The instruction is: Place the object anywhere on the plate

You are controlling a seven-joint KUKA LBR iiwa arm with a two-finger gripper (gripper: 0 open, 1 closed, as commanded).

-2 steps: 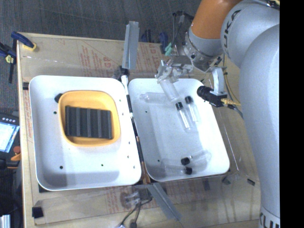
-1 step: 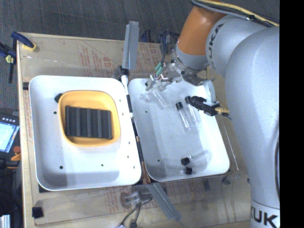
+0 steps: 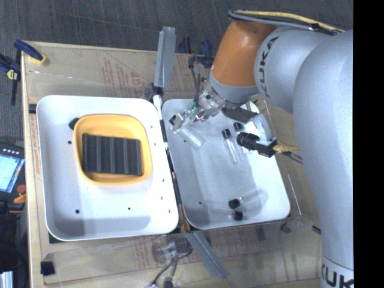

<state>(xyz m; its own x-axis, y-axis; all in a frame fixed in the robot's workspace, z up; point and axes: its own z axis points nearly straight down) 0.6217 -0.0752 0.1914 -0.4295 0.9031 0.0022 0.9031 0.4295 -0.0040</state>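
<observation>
A yellow plate with a dark ridged centre lies in the left bin. In the right bin lie several clear tubes with black caps: one near the middle, one close under the gripper, and one near the front edge. My gripper hangs low over the right bin's far left corner, just above the tube there. Nothing is visibly held in it.
The grey arm with its orange band covers the right bin's far right part. A black fitting with a cable sticks out beside the wrist. The ridge between the two bins lies between gripper and plate.
</observation>
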